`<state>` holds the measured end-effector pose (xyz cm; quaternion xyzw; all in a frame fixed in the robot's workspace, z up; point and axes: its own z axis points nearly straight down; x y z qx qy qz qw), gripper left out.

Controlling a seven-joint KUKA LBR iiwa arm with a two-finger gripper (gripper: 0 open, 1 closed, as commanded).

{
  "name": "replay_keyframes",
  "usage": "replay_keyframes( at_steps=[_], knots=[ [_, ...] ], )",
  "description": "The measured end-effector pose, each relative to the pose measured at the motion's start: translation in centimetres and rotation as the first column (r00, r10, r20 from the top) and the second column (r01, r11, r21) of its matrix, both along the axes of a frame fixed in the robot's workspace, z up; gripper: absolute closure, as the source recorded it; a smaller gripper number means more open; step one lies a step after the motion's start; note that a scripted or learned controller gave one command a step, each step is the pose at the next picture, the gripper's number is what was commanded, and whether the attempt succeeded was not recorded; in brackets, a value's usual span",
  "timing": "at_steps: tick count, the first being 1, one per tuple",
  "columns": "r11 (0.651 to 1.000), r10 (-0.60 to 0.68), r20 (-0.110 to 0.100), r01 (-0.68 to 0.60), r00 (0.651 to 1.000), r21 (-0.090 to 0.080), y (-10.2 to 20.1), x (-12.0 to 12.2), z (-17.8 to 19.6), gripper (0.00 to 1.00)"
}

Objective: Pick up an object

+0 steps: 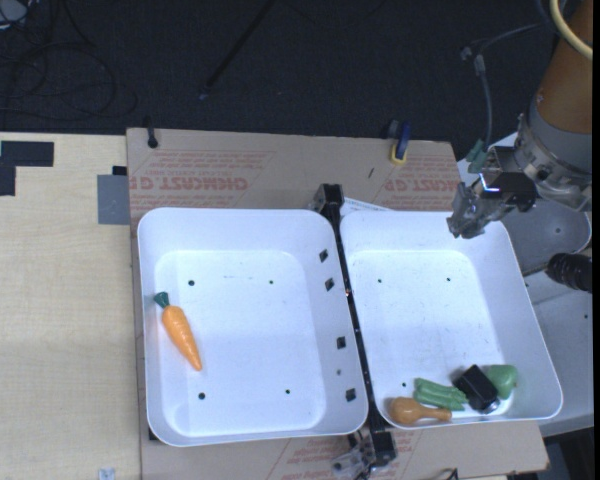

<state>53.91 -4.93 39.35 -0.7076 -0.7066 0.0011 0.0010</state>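
Hovering over the right bin's [540, 328] far-right corner, the hand [472, 218] carries nothing — finger state unreadable. Approach step, seemingly: nearest candidates — the black block [477, 386] and vegetables — crowd the near-right corner, demanding descent there.

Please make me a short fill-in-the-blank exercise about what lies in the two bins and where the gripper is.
1. The toy carrot lies alone in the ____ bin.
2. The gripper is above the right bin's ____ corner.
3. The black object lies on the ____ objects.
4. The pear-shaped toy is ____ in colour.

Missing words: left; far right; green; orange
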Motion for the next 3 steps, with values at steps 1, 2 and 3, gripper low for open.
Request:
replay_keyframes(
  at_steps=[1, 2, 3],
  knots=[
    [1.0, -0.002, -0.009, 0.002, 1.0, -0.001, -4.2, 3.4, -11.0, 1.0],
    [1.0, 0.008, 0.004, -0.008, 1.0, 0.002, 2.8, 5.1, -7.4, 1.0],
    [1.0, 0.004, 0.02, -0.004, 1.0, -0.001, 4.6, 10.2, 10.1, 1.0]
  ],
)
